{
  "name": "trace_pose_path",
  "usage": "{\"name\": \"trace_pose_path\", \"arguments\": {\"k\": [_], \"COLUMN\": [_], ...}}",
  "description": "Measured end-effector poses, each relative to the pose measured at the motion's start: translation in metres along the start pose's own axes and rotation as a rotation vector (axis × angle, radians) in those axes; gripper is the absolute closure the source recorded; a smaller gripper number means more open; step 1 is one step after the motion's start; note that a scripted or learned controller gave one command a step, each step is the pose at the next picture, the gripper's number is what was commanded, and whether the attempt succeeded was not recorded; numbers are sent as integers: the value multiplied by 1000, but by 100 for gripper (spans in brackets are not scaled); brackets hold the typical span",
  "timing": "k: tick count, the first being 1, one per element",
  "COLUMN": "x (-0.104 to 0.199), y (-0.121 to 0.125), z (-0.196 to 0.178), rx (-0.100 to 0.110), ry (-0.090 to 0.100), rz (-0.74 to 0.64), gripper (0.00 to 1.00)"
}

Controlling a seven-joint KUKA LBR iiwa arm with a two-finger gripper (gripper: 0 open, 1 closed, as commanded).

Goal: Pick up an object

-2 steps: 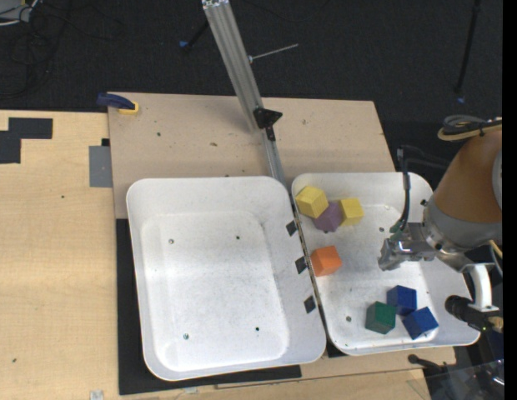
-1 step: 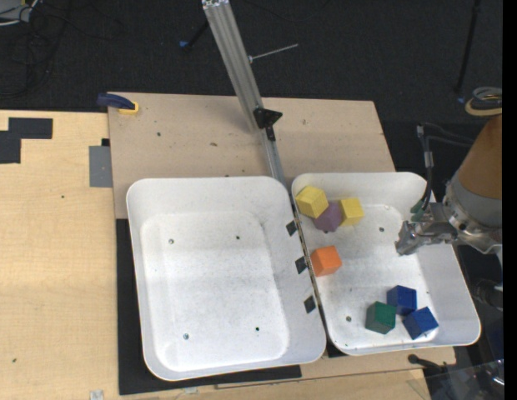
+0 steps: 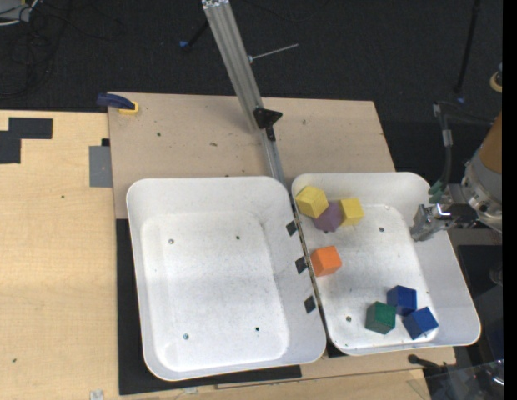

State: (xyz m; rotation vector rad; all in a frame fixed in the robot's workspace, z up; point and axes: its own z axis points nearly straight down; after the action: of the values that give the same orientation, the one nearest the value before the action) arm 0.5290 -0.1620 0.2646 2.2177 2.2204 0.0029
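Two shallow white bins sit side by side on the bench. The right bin (image 3: 446,265) holds all the loose pieces, and the left bin (image 3: 150,223) lies beside it across a thin divider with black clips.

At the far left corner of the right bin, three blocks huddle together: a yellow cube (image 3: 312,201) tilted on one edge, a dull purple block (image 3: 329,217) touching it on the near side and partly tucked under its neighbours, and a smaller yellow block (image 3: 352,211) pressed against the purple one's right. Nearer the camera, close to the divider, an orange cube (image 3: 326,260) stands alone. At the near right corner sit a dark green cube (image 3: 380,317), a dark blue cube (image 3: 402,297) just beyond it, and a brighter blue cube (image 3: 420,322) on their right, all three touching or nearly so (the gaps are too small to judge).

The gripper (image 3: 427,221) hangs over the right rim of the right bin, well apart from every block; whether it is wide or narrow I cannot tell, and nothing is seen in its grasp. The arm (image 3: 488,186) enters from the right.

A slanted aluminium rail (image 3: 238,57) rises from behind the bins.
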Motion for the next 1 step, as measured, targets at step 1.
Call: {"name": "trace_pose_path", "arguments": {"k": [1], "x": [56], "y": [1], "z": [-3], "rx": [7], "ry": [4], "rz": [-4], "gripper": [100]}}
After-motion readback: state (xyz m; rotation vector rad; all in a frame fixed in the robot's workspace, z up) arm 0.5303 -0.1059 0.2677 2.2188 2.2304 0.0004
